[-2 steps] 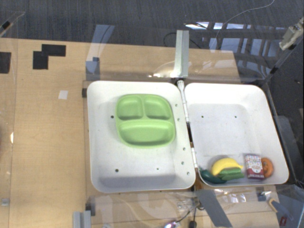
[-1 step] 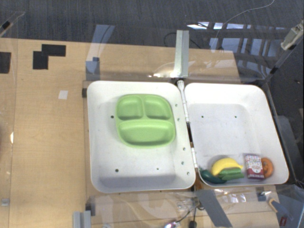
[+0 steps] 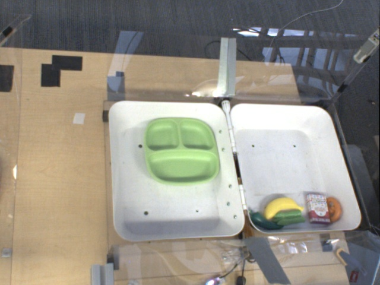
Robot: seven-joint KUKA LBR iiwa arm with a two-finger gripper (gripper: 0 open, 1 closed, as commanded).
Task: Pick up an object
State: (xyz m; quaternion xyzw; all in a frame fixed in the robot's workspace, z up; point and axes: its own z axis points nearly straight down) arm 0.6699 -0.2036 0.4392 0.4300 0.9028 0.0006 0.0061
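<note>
A green divided plate (image 3: 180, 150) lies in the left white bin (image 3: 127, 212), a little above its middle. In the right white bin (image 3: 285, 129), a small cluster sits along the near edge: a yellow banana (image 3: 282, 206), a dark green vegetable (image 3: 274, 219) under and in front of it, a small red and white packet (image 3: 317, 208) and an orange round item (image 3: 335, 208) behind the packet at the far right.
A metal divider post (image 3: 228, 67) rises behind the seam between the two bins. Clear plastic walls surround the bench. Black markers (image 3: 59, 70) are on the wooden table at the far left. Cables lie below the bins' near edge.
</note>
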